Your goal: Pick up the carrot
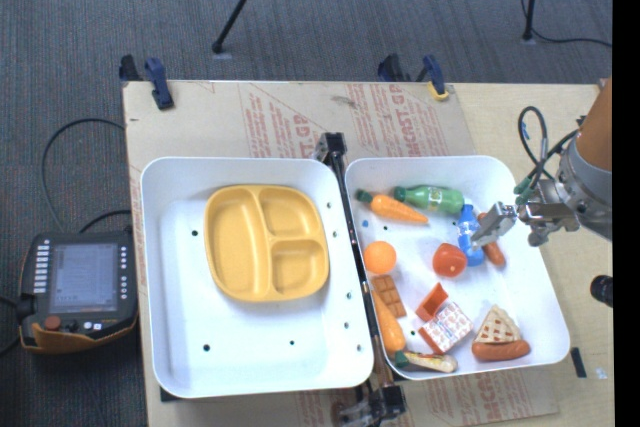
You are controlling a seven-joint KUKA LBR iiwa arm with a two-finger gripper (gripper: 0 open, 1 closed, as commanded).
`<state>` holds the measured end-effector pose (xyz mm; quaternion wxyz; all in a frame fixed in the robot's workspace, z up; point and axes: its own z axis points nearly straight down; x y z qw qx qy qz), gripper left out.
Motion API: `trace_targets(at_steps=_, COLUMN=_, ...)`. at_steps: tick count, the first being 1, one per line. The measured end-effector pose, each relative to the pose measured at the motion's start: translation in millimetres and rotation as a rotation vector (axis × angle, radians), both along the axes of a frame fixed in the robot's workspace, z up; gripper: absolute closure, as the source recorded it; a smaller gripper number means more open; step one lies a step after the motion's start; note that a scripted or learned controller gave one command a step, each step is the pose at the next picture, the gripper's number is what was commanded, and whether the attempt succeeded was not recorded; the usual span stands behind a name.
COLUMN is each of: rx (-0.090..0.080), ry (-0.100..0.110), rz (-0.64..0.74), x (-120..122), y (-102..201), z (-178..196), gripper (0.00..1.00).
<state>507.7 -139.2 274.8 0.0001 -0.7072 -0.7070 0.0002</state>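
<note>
Lying in right bin (520, 177), carrot (397, 208) well apart from claw (490, 227); claw state unclear.

arm coming in from the right side of the frame, grey body with the orange band just catching the edge up high. the wrist sits low and angled leftward, a dark cable looping up and over behind it. out front, the gripper (497, 223) points left and slightly downward, its metal fingers (487, 228) stretched ahead of the wrist block. from this slanted overhead angle the fingertips blur together, so the gap between them can't be read. most of the upper arm is cut off at the right border, leaving wrist and tool on display.
</note>
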Motion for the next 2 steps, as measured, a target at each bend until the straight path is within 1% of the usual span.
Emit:
trace_targets(at_steps=1, rx=0.001, ry=0.003, rz=0.036, x=91.4, y=39.4, z=-131.7, gripper=0.00)
trace_targets(at_steps=2, rx=0.001, ry=0.002, rz=-0.278, x=120.6, y=55.1, z=-187.8, gripper=0.00)
